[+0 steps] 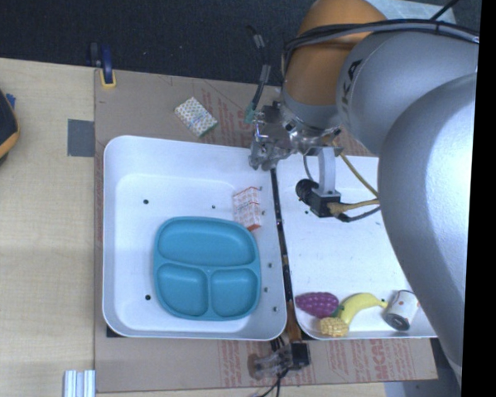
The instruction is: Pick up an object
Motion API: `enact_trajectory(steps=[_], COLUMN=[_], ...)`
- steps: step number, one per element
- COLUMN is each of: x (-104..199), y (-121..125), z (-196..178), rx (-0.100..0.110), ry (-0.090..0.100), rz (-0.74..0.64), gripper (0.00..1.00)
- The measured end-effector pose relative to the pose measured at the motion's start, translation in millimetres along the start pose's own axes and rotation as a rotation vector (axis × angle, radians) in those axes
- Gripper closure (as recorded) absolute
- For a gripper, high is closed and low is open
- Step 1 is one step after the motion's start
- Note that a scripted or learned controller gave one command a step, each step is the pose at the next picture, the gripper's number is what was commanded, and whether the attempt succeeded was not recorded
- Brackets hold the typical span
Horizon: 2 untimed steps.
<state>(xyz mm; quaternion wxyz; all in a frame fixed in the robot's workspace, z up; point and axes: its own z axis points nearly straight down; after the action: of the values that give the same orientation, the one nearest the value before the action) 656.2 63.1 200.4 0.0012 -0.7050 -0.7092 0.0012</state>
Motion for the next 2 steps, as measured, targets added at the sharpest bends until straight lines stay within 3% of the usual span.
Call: enact_trajectory(steps=[1, 2], x=[4.6, -48.8], y=[0.0, -92.8], z=[8.5, 9.1], rx=[0.002, 0.002], ry=[-0.001, -0.002], rz=[0.000, 0.003], gripper=[1.00, 1.00])
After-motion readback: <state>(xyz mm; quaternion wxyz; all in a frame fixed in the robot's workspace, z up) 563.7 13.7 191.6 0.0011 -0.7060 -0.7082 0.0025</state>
